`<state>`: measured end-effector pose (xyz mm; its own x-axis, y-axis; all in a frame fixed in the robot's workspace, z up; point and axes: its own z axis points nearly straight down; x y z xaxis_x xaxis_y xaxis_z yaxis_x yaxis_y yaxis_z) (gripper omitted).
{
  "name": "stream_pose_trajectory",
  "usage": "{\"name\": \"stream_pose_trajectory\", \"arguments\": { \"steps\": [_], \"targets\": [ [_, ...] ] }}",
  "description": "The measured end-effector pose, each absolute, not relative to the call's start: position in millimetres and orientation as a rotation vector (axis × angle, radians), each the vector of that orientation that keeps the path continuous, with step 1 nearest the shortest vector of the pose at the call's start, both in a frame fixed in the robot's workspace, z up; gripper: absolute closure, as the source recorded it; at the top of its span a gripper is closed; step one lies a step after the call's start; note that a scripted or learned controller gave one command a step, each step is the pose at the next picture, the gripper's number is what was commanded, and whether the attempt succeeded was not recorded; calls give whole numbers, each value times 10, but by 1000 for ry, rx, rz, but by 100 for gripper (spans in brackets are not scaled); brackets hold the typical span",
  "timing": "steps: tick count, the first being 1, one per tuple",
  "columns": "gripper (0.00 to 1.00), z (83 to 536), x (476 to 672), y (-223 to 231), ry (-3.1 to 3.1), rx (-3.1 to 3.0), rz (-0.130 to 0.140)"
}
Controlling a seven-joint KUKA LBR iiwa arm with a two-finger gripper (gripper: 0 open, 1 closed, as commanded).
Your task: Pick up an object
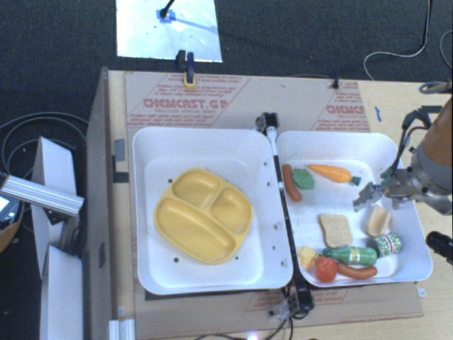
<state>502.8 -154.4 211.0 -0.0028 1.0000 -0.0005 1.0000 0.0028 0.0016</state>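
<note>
The right bin (375,146) holds several toy foods. An orange carrot (331,172) lies at the back beside a green leafy piece (304,178) and a red sausage (290,183). A bread slice (335,229) sits mid-bin, and a pale bun (377,220) lies right of it. Along the front are a green bottle (350,255), a green-and-white can (388,244), a red tomato (325,269), a long red piece (358,271) and a small yellow piece (307,256). My gripper (368,193) hangs over the bin's right side, just above the bun and right of the bread, with nothing seen in it.
The left bin (152,147) holds a yellow divided plate (204,214). A hinge strip (281,197) runs between the bins. The grey arm (432,168) enters from the right over the bin's rim. Cardboard (212,98) lies under both bins.
</note>
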Motion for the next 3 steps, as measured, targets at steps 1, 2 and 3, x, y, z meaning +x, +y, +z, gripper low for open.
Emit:
{"name": "stream_pose_trajectory", "arguments": {
  "steps": [1, 2, 3],
  "targets": [
    [0, 1011, 6212, -1081, 2221, 2213, 10],
    [0, 1653, 6326, -1379, 2220, 2217, 3],
    [0, 2205, 6226, -1572, 2219, 2216, 4]
  ]
}}
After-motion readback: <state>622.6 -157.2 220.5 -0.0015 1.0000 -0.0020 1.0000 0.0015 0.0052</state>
